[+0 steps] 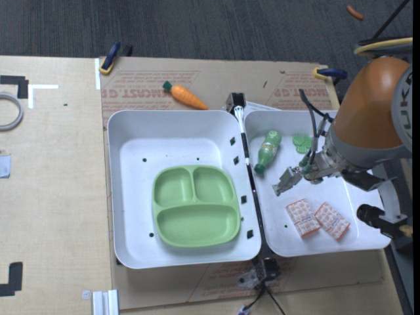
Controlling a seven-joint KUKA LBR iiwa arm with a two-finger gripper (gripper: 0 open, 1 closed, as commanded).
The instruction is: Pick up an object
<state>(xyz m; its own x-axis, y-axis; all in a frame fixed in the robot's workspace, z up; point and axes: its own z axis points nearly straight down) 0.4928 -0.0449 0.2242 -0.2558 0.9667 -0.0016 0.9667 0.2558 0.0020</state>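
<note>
My gripper (283,181) hangs over the middle of the right bin (367,238), reaching in from the right under the grey and orange arm (374,110). It looks open, with nothing between its fingers. A green bottle (266,151) lies just up and left of it, near the wall between the bins. Partly hidden behind the wrist is a small green object (302,142). Two orange-and-white packets (302,217) (332,220) lie side by side just below the gripper, apart from it.
The left bin (131,143) holds a green divided plate (195,206). A toy carrot (186,96) lies on the cardboard behind the bins. Blue clamps (110,56) (331,73) grip the cardboard's far corners. A tape roll (8,111) sits at the far left.
</note>
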